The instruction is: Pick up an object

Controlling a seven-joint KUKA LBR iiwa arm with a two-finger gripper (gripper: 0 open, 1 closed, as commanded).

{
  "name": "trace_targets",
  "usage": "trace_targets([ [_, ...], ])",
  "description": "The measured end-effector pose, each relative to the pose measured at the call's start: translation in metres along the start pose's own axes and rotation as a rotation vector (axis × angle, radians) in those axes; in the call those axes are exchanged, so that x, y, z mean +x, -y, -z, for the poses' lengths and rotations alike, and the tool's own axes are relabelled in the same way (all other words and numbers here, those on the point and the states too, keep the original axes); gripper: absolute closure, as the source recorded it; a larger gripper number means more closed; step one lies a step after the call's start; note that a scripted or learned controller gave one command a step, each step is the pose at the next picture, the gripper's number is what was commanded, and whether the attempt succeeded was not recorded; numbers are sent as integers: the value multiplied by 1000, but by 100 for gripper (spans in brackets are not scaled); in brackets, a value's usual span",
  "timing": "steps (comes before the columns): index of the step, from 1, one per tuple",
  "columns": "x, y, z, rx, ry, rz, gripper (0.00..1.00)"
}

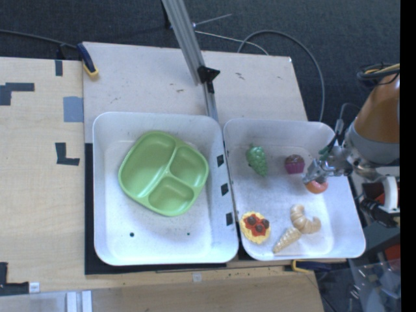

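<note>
Gripper [318,174] sits low over the right bin [344,229], directly above a small orange-red toy [317,187] by the bin's right wall; the two look to be touching or nearly so. Spread or pressed together: cannot tell at this resolution. Toy is roundish, no clear long axis. Purple toy [294,164] lies just left of the orange-red toy.

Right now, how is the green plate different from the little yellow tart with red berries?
The green plate is much bigger than the yellow tart. The plate is plain green with three compartments; the tart is yellow with dark red berries on top. The plate lies in the left bin, the tart in the right bin near its front left corner. Both lie flat, and both are away from the gripper.
</note>
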State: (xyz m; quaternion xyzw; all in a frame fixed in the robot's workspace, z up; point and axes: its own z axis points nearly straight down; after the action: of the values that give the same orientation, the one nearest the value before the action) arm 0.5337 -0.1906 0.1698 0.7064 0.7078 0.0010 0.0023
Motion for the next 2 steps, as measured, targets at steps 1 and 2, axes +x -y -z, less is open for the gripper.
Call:
trace_targets([
  [1,-8,3,59,0,1,-1,100],
  [2,-8,1,112,0,0,0,100],
])
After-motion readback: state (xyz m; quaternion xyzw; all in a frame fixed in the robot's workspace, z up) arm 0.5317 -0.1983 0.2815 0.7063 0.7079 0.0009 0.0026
